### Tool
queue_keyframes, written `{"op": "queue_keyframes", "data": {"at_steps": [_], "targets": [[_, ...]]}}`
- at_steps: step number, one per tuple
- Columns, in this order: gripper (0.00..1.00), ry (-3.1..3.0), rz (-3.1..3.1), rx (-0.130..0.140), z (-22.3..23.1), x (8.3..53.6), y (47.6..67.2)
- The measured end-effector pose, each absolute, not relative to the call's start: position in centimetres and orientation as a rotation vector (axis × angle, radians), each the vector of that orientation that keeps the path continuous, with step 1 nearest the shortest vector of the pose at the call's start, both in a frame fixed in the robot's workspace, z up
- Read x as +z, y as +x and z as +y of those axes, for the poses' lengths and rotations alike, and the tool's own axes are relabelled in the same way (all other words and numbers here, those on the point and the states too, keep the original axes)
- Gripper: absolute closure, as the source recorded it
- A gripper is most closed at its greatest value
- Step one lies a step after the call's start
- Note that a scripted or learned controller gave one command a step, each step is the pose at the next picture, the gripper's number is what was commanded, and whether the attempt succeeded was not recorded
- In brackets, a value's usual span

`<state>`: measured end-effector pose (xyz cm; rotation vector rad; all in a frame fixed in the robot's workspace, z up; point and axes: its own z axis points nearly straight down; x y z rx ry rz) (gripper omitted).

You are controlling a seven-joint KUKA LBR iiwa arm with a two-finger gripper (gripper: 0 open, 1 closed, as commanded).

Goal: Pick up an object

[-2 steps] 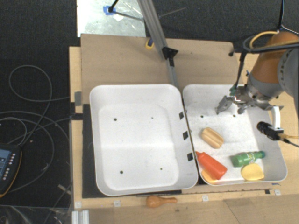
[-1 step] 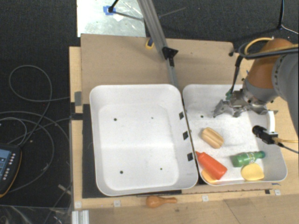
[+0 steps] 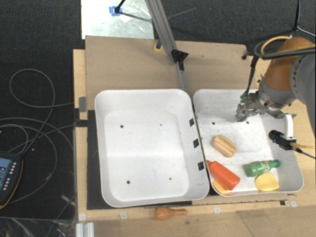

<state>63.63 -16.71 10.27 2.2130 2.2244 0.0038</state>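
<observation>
A: Where is the hand?

B: Over the far part of the right bin, low above the white floor, hanging from the grey arm that comes in from the right. The orange band sits just above the wrist.

A: Is it spread or pressed together?

B: I cannot tell; the tip is small and dark against the bin. Nothing is seen between the fingers.

A: What lies closest to it?

B: A tan bread-like roll, nearer to us and slightly left, clearly apart from the hand. Nearer still, along the near wall of the same bin, are an orange-red carrot-shaped piece at the left corner, a green bottle lying on its side to the right of it, and a yellow rounded piece just beside the bottle on the near side.

A: And the other bin?

B: The left bin stands beside the right one, their walls touching along the middle.

A: Anything on the table itself?

B: A small tan pear-shaped object lies on the near edge, outside both bins. A grey pole slants across the far side.
</observation>
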Motion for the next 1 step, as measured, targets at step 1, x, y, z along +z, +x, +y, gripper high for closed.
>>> {"op": "queue_keyframes", "data": {"at_steps": [1], "targets": [[1.0,2.213,2.221,0.006,-16.81,14.7,63.61]]}}
